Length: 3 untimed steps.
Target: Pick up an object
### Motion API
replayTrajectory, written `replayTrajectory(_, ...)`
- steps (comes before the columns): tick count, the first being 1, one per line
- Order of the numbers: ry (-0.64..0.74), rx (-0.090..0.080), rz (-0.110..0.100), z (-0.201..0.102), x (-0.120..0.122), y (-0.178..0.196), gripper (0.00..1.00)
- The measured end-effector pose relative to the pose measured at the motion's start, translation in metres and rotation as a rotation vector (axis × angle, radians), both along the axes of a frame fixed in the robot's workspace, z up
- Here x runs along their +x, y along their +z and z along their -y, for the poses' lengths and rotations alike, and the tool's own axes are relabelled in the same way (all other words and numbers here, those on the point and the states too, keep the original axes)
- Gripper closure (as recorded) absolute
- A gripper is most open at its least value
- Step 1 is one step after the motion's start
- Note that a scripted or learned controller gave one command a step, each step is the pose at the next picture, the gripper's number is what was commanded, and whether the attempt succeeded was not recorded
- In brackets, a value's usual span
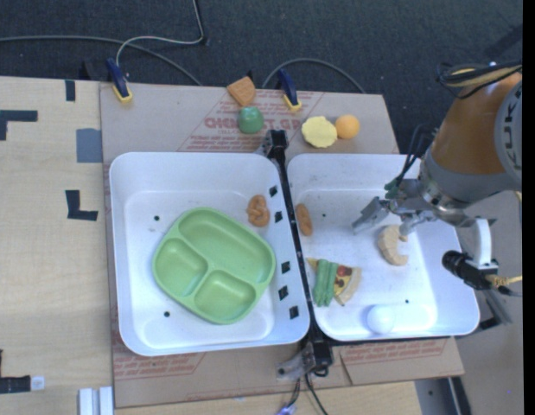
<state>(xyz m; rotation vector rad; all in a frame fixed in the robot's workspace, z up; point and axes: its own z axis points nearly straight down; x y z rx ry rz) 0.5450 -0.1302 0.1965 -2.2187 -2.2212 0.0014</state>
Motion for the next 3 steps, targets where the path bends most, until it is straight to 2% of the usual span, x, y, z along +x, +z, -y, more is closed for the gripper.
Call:
replayTrajectory(1,-0.001,-0.003,0.006,0.064,0.005,-0.110,0.00)
replayTrajectory(2,-0.001,-0.005,0.008,0.064,0.005,-0.100,1.00)
replayTrajectory(3,0.001,-0.001,0.006,0.006,0.018,-0.110,1.00)
